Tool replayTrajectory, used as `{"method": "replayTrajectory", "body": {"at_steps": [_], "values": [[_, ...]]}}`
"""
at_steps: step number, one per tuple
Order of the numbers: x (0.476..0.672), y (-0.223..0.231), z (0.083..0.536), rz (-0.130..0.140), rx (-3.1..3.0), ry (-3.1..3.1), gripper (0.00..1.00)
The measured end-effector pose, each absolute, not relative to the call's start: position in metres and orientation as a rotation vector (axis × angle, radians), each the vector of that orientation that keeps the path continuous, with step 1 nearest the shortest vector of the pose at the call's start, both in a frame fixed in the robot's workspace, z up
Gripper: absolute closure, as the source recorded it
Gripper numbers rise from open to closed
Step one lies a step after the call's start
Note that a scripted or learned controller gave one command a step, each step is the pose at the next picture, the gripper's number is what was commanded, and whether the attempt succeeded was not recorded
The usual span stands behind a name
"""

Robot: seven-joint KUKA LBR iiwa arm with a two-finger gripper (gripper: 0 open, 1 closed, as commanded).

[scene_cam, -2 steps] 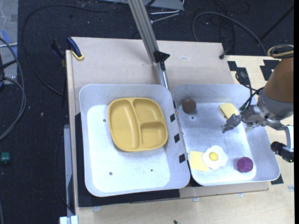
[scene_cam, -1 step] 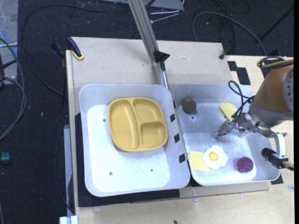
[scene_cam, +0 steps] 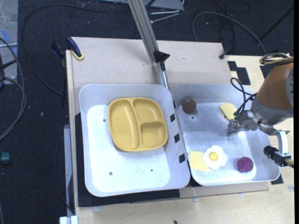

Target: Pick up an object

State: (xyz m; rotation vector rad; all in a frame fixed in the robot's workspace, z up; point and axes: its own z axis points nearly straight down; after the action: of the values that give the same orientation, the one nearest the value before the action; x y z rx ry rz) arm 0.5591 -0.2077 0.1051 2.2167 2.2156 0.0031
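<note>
End effector [scene_cam: 232, 129] low over right bin [scene_cam: 261, 146], just below pale yellow piece [scene_cam: 227, 109]; finger state cannot be told. Same bin holds brown round object [scene_cam: 188, 106] at back left, fried egg [scene_cam: 214, 157] overlapping yellow cheese slice [scene_cam: 198, 161] at front, purple object [scene_cam: 245, 164] front right. Left bin [scene_cam: 98, 171] holds yellow divided plate [scene_cam: 138, 123].

No text, label, brand, number or sign can be read anywhere in the camera view.
</note>
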Motion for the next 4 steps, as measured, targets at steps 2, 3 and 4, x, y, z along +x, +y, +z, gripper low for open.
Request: {"method": "replayTrajectory", "body": {"at_steps": [2, 3, 4], "values": [[0.563, -0.208, 0.212, 0.005, 2.213, 2.220, 1.00], [0.564, -0.208, 0.253, 0.004, 2.213, 2.221, 1.00], [0.566, -0.155, 0.244, 0.000, 2.215, 2.231, 1.00]]}}
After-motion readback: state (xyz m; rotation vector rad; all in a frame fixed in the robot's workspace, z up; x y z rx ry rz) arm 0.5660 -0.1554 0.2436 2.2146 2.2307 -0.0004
